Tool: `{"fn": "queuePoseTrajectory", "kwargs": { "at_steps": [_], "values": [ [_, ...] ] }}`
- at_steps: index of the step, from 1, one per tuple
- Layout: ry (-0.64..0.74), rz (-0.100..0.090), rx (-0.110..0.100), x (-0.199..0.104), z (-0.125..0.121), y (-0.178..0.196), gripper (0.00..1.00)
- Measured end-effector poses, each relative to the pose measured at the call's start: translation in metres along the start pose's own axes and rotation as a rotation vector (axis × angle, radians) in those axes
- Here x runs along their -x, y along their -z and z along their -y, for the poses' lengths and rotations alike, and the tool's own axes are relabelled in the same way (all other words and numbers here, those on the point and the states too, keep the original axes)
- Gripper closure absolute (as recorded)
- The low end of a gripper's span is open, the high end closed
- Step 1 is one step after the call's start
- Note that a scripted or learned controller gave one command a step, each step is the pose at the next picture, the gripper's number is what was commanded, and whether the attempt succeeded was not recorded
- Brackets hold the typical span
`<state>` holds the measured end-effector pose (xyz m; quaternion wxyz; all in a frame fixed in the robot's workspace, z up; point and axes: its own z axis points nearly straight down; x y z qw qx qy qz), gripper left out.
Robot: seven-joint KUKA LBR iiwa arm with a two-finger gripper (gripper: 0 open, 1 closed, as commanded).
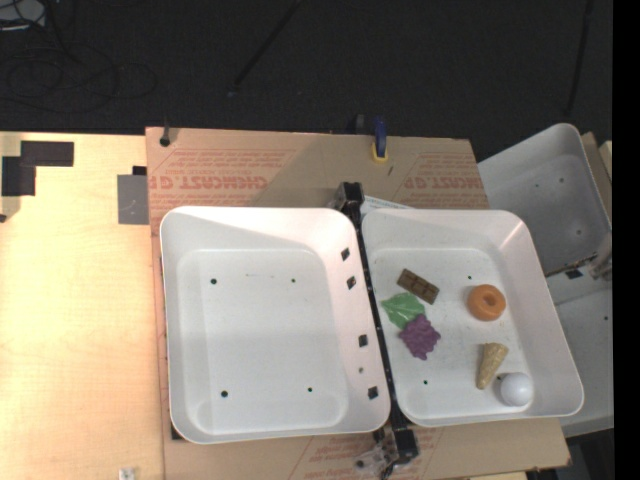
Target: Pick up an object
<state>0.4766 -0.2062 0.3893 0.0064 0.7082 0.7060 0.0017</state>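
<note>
Just beyond the far right corner of the right bin [530, 230], on the side from which the arm reaches in, lies a pale grey flat panel [545, 183] with a rounded upper corner. It runs down along the bin's right side and carries a few small dark dots like bolt holes. Whether this panel belongs to the robot's mounting cannot be told. At the panel's right edge, level with the upper half of the bin, sits a small fitting [598, 264] of dark and light parts, too small to make out.
</note>
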Motion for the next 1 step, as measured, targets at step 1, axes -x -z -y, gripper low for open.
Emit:
{"fn": "queuePoseTrajectory", "kwargs": {
  "at_steps": [1],
  "values": [
    [0.003,-0.014,-0.029,0.0001,0.0057,-0.187,1.0]
  ]
}}
